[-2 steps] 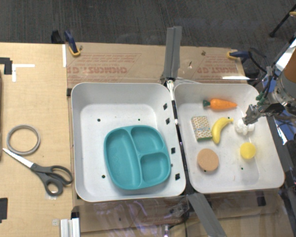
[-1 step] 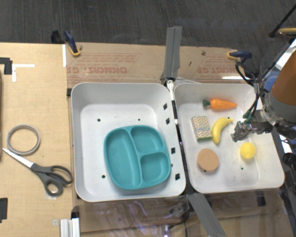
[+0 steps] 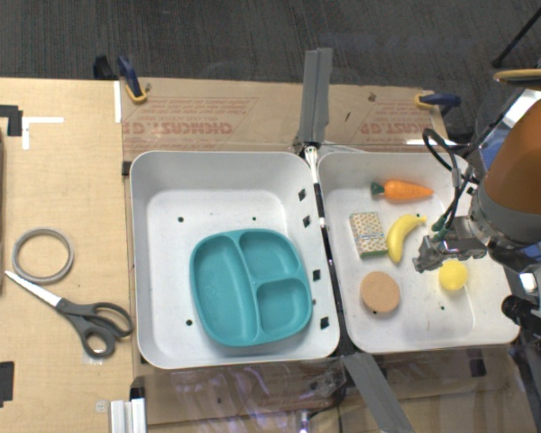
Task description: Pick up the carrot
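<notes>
A cardboard-covered bench bears two shallow white bins side by side, with scissors (image 3: 77, 314) and a roll of tape (image 3: 42, 254) lying on the bare board to the left. The left bin (image 3: 153, 242) contains a teal divided plate (image 3: 251, 287). The right bin (image 3: 406, 327) contains the carrot (image 3: 404, 189) at its far side, lying flat with its green top pointing left; nearer lie a banana (image 3: 400, 236), a patterned sponge block (image 3: 368, 234), a round tan cookie (image 3: 380, 292) and a lemon (image 3: 453, 276). The gripper (image 3: 437, 253) reaches in from the right and hangs low between the banana and the lemon, just beside both and well apart from the carrot. Whether the pincer is released or clenched cannot be told from here; nothing is visibly held. Judged by this layout, the pick is not yet begun: the carrot rests untouched, and the approach, the closing and the lift all remain.
</notes>
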Robot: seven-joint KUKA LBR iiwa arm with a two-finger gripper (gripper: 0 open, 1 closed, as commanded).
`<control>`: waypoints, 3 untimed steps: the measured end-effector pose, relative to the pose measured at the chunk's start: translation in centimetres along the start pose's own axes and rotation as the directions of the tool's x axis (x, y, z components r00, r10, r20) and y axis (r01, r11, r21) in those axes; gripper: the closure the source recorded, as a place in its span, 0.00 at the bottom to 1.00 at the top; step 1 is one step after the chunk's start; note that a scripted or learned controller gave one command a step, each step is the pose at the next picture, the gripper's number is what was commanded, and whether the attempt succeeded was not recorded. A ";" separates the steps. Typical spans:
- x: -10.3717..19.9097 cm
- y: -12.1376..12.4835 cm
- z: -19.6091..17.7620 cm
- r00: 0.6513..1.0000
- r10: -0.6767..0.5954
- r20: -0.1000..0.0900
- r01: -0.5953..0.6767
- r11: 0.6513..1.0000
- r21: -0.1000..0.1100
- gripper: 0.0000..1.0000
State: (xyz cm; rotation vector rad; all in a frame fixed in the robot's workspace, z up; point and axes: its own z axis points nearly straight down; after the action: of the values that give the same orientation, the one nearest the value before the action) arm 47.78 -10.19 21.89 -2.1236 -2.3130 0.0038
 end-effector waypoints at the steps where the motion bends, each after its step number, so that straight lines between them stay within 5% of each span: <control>1: 0.2 0.8 -16.1 0.991 0.136 0.002 -0.136 0.991 -0.001 1.00; 2: 0.3 0.0 -5.8 0.996 0.088 0.001 -0.088 0.996 0.000 1.00; 3: -6.6 -0.7 4.0 0.986 0.169 0.000 -0.169 0.986 0.001 1.00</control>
State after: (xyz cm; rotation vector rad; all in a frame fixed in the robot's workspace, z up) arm 47.68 -16.79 17.89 -2.3118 -2.1242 0.0049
